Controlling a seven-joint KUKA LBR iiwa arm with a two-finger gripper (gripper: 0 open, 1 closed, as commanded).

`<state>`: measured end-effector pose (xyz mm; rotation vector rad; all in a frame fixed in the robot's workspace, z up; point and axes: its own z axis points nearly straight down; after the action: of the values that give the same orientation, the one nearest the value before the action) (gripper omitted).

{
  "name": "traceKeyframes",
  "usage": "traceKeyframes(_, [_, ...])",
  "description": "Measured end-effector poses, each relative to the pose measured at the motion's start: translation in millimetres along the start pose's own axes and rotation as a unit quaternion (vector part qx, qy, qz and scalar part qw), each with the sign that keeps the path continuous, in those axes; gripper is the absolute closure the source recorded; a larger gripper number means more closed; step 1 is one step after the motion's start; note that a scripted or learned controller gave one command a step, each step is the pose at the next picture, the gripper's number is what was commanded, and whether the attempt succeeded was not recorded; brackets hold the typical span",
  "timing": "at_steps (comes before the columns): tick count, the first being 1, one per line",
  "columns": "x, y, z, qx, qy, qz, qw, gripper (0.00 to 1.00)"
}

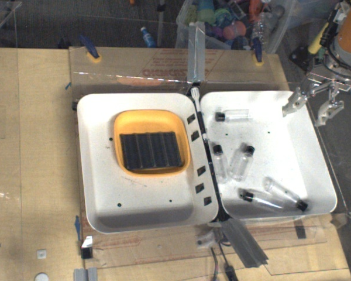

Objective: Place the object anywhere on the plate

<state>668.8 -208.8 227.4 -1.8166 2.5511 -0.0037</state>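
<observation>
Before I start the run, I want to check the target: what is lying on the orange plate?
A dark ribbed block lies on the orange plate, covering most of its middle. Whatever is beneath that block is hidden.

I see smooth glossy white plastic bins (140,215), clear plastic vials (241,161) with black caps, a glossy orange plate (149,119), matt wooden tabletop (29,157).

Setting: robotics lab or test workshop. Plywood bench (29,157) carries two white bins (93,209) clamped side by side behind a clear panel (134,69) held by blue clips (92,50). A tub of mixed coloured toys (234,7) and loose cables (219,262) sit round the rig.
</observation>
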Motion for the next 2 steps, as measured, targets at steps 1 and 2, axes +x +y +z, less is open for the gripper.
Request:
traceKeyframes(1, [11.2,-3.6,-6.2,-0.001,0.000,-0.051,0.9987,0.00])
traceKeyframes(2, [11.6,-3.4,-1.2,-0.001,0.000,-0.212,0.9773,0.00])
